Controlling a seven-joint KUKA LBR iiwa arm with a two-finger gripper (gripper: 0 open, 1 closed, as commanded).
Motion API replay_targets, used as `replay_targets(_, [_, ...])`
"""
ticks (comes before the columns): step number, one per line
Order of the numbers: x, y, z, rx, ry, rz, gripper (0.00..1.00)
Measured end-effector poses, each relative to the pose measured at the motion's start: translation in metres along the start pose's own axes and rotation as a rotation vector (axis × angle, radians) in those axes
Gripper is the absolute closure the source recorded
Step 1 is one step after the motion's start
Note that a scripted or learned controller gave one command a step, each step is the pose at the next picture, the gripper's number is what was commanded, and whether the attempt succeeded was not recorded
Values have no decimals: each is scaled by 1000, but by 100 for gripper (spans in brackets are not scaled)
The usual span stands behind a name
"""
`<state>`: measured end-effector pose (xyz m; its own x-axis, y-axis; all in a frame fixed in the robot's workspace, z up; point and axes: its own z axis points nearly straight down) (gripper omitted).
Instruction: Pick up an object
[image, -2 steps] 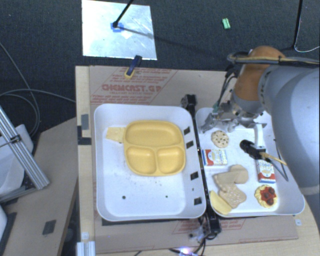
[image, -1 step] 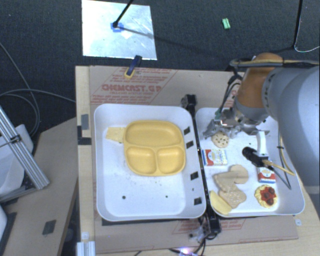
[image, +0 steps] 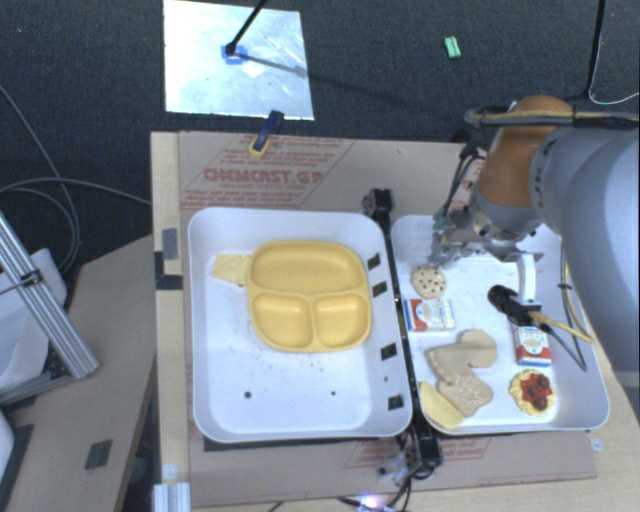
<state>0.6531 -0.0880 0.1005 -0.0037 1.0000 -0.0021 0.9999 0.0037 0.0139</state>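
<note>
Left bin (image: 215, 400) has a yellow divided tray (image: 305, 295) near its middle. In the right bin (image: 590, 400), a cookie (image: 429, 281) sits by the left wall, gripper (image: 447, 243) just above it, grip state hard to tell.

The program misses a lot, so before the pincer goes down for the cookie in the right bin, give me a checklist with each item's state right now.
1. Pincer above the right bin: ok, near its upper left corner.
2. Target present: ok, the chocolate chip cookie lies flat just below the pincer.
3. Pincer lined up over the cookie: cannot tell, it looks slightly offset toward the bin's top edge.
4. Room around the cookie: not ok, the small red and white carton sits right below it, nearly touching.
5. Pincer free of any load: cannot tell from this slant.
6. Left bin out of the path: ok, its yellow tray lies across the divider.
</note>
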Motion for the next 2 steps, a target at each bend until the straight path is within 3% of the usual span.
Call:
replay_targets(1, [0, 0, 1, 1, 0, 0, 0])
replay_targets(2, [4, 15, 16, 11, 3, -1, 0])
